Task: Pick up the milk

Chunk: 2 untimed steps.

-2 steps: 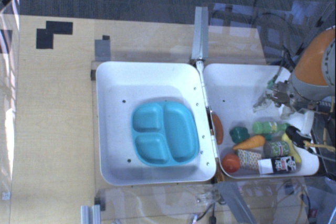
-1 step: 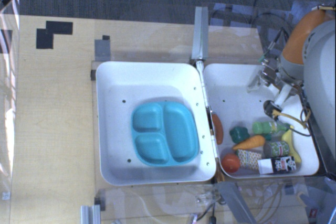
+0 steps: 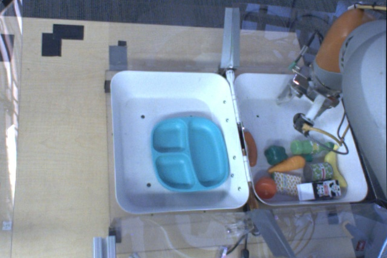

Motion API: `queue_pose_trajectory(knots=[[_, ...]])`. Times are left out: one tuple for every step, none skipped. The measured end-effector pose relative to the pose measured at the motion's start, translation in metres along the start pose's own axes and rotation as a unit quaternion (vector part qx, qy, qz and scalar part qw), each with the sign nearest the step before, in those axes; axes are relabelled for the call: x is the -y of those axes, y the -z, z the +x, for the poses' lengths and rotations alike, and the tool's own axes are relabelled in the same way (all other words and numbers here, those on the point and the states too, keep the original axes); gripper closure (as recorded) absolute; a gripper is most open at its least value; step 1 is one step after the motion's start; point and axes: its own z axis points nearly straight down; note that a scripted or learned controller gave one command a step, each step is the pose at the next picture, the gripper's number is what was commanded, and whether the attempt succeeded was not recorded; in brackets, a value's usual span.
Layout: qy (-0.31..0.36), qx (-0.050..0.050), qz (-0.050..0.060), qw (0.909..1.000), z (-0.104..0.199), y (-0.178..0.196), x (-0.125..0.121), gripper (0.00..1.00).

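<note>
Legible text — none. The milk bottle (image 3: 319,190), lower right of frame, carries a black-and-white label — too small to read.

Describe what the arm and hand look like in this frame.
The arm is a bulky, rounded grey shell with an orange band above the wrist. The hand is a compact cluster of silver-grey metal parts. Thin dark cables run beside the band towards the wrist.

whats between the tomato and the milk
In the camera view, a pale speckled packet lies between the tomato and the milk, next to the carrot.
</note>
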Motion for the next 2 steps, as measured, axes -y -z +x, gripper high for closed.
queue_pose_trajectory(knots=[[-0.148, 0.005, 0.009, 0.9889, -0.023, 0.001, -0.038, 0.00], [-0.228, 0.000, -0.001, 0.9735, -0.044, 0.236, -0.015, 0.00]])
